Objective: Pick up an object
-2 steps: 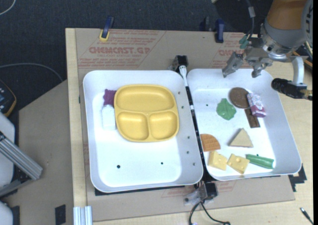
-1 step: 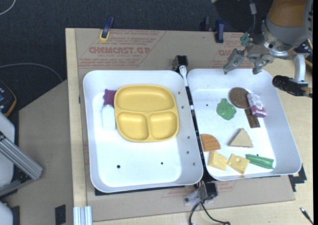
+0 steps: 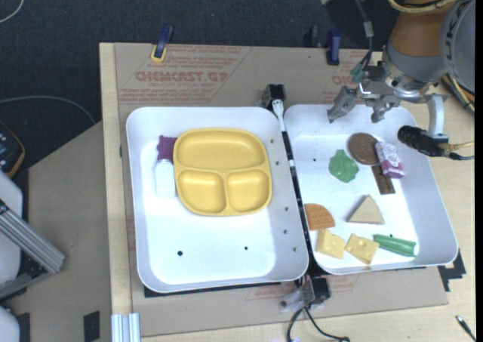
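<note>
The left bin (image 3: 143,204) holds a yellow divided plate (image 3: 223,170) with three compartments. Tucked against the plate's left edge is a small white bottle with a purple cap (image 3: 164,164); the plate hides part of its right side, so its full shape is hard to read. Two dark specks lie on the bin floor below the plate, too small to identify.

A black clip (image 3: 275,96) sits at the top of the seam where the two bins meet.

The right bin (image 3: 438,212) carries a scatter of toy food. Near its left wall lies a round orange-brown biscuit piece (image 3: 318,217), with two yellow cheese blocks (image 3: 346,246) just below it. A green leafy piece (image 3: 343,166) lies higher up, near the middle. Beside it a brown disc (image 3: 364,147) touches a dark brown bar (image 3: 383,178), and a pink-and-white wrapped item (image 3: 391,159) rests across that bar, covering part of it. A tan wedge (image 3: 367,211) sits lower, and a green pod-like piece (image 3: 394,243) lies near the front rim.

The gripper (image 3: 364,108) hangs over the far end of the right bin, its two fingers spread apart with nothing between them, just above the brown disc. The arm (image 3: 426,16) behind it is cut off by the top right corner.
</note>
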Available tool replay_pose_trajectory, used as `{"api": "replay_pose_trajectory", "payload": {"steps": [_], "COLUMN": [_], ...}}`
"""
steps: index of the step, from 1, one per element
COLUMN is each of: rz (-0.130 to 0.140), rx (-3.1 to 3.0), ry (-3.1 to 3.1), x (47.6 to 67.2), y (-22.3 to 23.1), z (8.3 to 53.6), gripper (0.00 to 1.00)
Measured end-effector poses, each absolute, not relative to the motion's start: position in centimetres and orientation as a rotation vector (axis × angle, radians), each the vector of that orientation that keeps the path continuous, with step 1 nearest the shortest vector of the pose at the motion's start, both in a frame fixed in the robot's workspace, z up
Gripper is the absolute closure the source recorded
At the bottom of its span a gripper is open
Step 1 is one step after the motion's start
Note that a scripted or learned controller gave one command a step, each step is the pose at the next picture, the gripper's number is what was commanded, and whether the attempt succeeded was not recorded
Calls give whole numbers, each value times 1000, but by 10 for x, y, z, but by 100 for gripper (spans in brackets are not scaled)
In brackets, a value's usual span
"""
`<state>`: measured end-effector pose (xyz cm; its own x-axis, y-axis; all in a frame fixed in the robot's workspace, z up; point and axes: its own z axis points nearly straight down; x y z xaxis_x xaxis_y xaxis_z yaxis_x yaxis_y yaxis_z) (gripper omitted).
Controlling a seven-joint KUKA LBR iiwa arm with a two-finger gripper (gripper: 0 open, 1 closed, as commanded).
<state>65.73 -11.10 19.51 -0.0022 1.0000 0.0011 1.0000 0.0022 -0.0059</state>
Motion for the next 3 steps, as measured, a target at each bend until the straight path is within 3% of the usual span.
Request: {"api": "replay_pose_trajectory", "payload": {"steps": [2, 3], "rz": [5, 0], "rx": [-2215, -2220], "ry": [-2221, -2224], "x": [660, 662], "y": [-103, -103], "z": [82, 96], "gripper": [0, 100]}}
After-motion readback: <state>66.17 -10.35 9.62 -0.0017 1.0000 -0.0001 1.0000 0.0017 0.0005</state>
